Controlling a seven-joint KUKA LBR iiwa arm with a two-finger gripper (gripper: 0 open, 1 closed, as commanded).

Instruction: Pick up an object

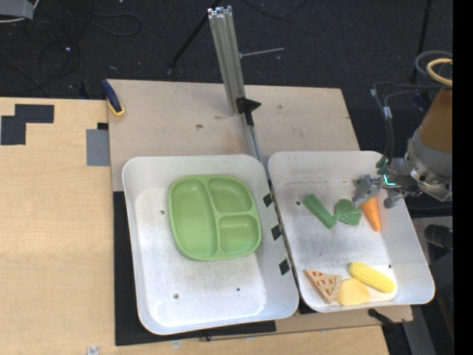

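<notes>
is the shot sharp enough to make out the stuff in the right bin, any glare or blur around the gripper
Camera view: light is even and soft, with faint shadows and no strong glare on the right bin. The green piece, carrot, corn and waffle slice read by colour, but edges are soft. The gripper is small and smeared, so its fingers can't be judged.

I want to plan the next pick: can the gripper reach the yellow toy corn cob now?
Probably yes: the yellow toy corn cob lies uncovered in the right white bin, and the gripper hovers above that bin.
</notes>
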